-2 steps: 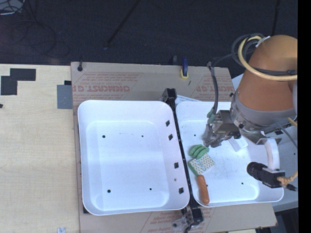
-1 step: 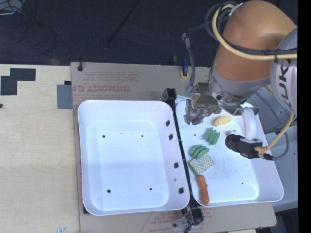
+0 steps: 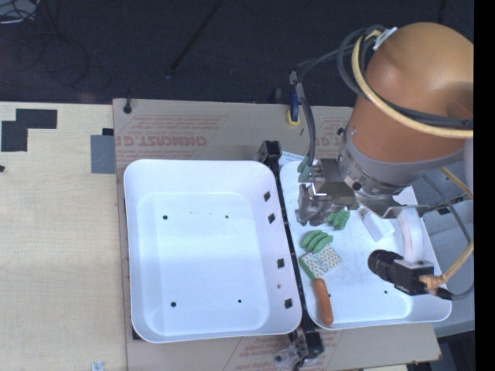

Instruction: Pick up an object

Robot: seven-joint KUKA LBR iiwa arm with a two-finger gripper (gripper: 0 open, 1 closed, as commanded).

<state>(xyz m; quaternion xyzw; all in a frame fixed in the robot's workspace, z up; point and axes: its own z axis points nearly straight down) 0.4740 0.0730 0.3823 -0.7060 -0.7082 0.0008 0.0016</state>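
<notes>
Over the right bin (image 3: 363,296), hovers with the hand (image 3: 313,207) low beside a green piece (image 3: 338,219), cannot tell whether open or shut, shows nothing lifted, with a ridged green toy (image 3: 315,240), checked patch (image 3: 322,261) and orange carrot (image 3: 323,301) lying nearer, so probably leaves grasping and lifting to do.

The left bin (image 3: 201,246) offers broad open floor. In the right bin (image 3: 360,294), green pieces (image 3: 315,240), a checkered packet (image 3: 321,262) and an orange stick (image 3: 323,301) crowd the left wall (bare floor just right of them).
</notes>
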